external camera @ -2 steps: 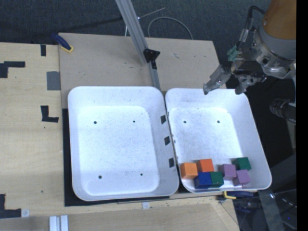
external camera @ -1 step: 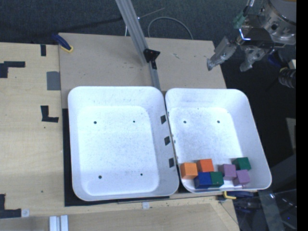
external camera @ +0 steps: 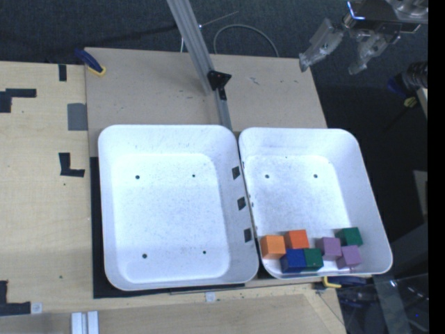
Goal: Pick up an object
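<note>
Several small blocks lie along the near edge of the right bin (external camera: 351, 148): an orange block (external camera: 273, 245), a darker orange one (external camera: 298, 239), a blue one (external camera: 295, 259), a green one (external camera: 313, 258), two purple ones (external camera: 331, 247) (external camera: 351, 257) and a dark green one (external camera: 349, 236). My gripper (external camera: 342, 53) hangs high at the top right, well beyond the bins' far edge. Its two grey fingers (external camera: 318, 45) are spread apart with nothing between them.
The left bin (external camera: 111, 145) sits beside the right one on the tan bench. A slanted metal pole (external camera: 191, 30) with a black clamp stands behind the bins. A thin wire loop lies on the dark floor beyond the bench.
</note>
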Robot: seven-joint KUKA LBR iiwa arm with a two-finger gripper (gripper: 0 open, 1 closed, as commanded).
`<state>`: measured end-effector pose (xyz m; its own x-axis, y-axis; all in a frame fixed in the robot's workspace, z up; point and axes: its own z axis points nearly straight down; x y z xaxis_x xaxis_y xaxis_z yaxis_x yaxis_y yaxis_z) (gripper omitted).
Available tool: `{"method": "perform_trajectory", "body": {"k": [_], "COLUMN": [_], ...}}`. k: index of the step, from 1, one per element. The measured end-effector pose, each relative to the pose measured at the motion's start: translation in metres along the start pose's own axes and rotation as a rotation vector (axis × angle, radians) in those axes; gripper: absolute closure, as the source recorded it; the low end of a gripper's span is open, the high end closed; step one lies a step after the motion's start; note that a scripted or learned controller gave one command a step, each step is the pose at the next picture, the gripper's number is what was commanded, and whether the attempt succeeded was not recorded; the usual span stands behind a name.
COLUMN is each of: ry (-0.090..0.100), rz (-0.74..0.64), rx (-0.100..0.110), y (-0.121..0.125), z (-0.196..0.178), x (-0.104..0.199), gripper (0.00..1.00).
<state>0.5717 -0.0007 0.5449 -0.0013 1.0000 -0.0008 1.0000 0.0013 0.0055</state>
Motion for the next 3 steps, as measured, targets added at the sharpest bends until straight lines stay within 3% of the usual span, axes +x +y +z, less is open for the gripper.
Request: {"method": "perform_trajectory", "body": {"k": [1, 2, 3], "ry": [0.0, 0.001, -0.001], "rz": [-0.002, 0.0, -0.001], "rx": [0.015, 0.011, 0.012], "y": [0.065, 0.022, 0.091], "z": [0.116, 0.135, 0.222], "x": [0.052, 0.051, 0.089], "gripper": [0.0, 0.0, 0.0]}}
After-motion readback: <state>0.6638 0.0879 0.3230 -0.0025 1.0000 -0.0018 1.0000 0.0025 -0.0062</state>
